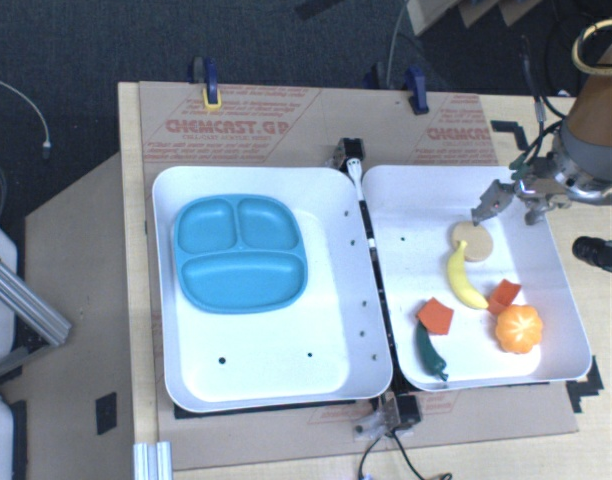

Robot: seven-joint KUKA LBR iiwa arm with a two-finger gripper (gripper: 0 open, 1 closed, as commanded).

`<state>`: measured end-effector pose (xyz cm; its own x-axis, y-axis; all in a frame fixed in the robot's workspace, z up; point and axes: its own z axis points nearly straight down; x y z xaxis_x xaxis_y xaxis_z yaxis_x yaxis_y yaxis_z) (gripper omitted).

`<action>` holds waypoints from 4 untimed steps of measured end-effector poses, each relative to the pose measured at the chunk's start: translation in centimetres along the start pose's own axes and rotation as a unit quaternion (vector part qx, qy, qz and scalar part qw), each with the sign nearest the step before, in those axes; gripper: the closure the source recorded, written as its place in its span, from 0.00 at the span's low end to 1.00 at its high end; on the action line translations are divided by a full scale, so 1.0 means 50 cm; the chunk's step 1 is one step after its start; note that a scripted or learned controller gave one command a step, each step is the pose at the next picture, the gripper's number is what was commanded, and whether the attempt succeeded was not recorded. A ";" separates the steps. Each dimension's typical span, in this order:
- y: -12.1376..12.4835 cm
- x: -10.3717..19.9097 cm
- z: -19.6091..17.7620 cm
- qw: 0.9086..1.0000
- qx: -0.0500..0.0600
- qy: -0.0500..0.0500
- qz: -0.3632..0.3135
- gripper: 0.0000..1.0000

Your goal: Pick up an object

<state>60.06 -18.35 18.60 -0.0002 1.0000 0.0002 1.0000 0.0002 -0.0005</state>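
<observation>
The hand (516, 196), fingers spread wide and holding nothing, hangs over the far right part of the right bin (406, 208). Just below and left of it lie a beige disc (476, 240) and a banana (463, 280). Further below sit two red-orange blocks (436, 316), an orange (518, 329) and a green pepper (430, 353). Far left, a blue tray (241, 253) fills the left bin (286, 363).

Lab: clamped bench (286, 118), cables (26, 108)
</observation>
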 end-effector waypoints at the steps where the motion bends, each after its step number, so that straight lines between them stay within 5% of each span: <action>1: 0.003 -0.004 0.086 1.000 0.002 0.000 0.000 0.00; 2: 0.001 -0.003 0.193 1.000 0.003 0.001 0.000 0.00; 3: 0.005 -0.004 0.163 1.000 -0.001 -0.001 0.000 1.00; 4: 0.006 0.003 0.049 1.000 -0.004 -0.001 0.000 1.00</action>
<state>60.37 -18.18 16.15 -0.0011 1.0000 -0.0028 1.0000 0.0011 0.0077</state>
